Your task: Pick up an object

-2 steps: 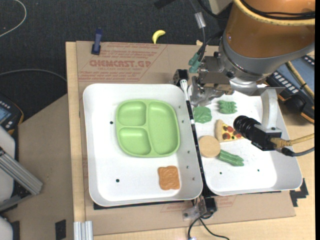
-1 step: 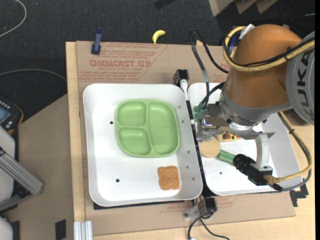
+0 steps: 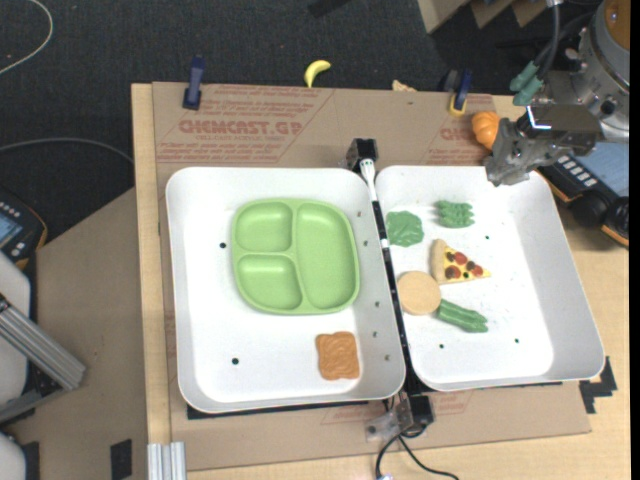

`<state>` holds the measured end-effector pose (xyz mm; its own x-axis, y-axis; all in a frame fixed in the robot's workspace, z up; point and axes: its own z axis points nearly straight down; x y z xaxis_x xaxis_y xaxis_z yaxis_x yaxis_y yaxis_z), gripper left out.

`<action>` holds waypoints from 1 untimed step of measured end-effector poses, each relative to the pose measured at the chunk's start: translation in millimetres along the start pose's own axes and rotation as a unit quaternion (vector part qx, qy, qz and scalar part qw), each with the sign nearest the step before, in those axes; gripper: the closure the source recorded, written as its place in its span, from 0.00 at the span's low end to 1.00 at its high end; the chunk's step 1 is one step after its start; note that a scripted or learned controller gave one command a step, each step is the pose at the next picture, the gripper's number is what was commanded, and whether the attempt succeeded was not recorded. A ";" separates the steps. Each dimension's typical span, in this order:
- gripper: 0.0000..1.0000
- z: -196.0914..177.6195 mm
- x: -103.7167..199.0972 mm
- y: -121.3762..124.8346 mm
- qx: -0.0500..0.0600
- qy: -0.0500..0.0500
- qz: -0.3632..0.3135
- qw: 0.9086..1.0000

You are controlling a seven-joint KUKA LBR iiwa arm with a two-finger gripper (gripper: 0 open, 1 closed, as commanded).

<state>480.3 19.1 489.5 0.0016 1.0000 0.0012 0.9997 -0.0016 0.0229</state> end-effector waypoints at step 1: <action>1.00 125.4 -17.6 -0.9 0.018 -0.001 0.001 1.000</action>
